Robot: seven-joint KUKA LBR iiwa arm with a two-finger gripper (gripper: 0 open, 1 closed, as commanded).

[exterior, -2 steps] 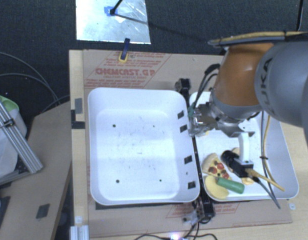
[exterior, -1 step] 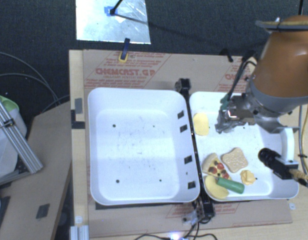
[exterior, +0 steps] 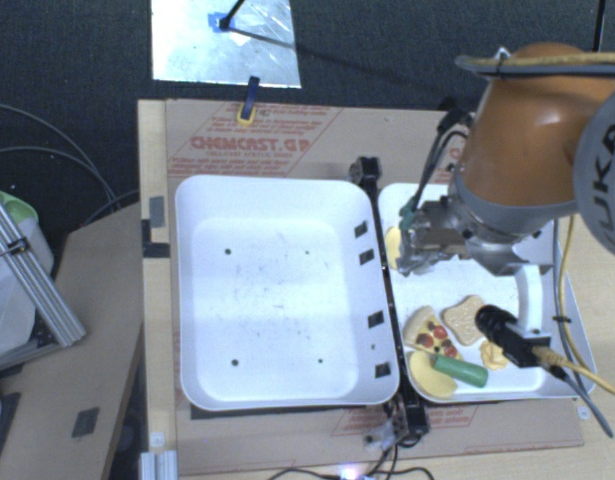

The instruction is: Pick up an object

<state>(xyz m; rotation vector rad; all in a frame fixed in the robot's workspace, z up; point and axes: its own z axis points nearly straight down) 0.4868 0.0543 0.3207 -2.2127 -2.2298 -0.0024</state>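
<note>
My gripper [exterior: 415, 248] hangs low over the upper left part of the right bin [exterior: 457, 286], under the orange band of the arm. Just left of it, a pale yellow object [exterior: 392, 240] peeks out by the bin's left wall, partly hidden by the gripper. Toy food lies in the bin's front part: a pizza slice [exterior: 431, 332], a toast slice [exterior: 465, 319], a green cylinder [exterior: 459, 370] resting on a pale yellow piece [exterior: 428, 381], and a small yellow piece [exterior: 495, 357]. Nothing shows between the gripper's tips.
The left bin [exterior: 277, 288] stands beside the right one, with a black divider with clips [exterior: 379, 278] between them. Cardboard [exterior: 257, 138] lies under both bins. A silver sheet [exterior: 225, 28] lies at the back, an aluminium frame [exterior: 27, 278] at far left.
</note>
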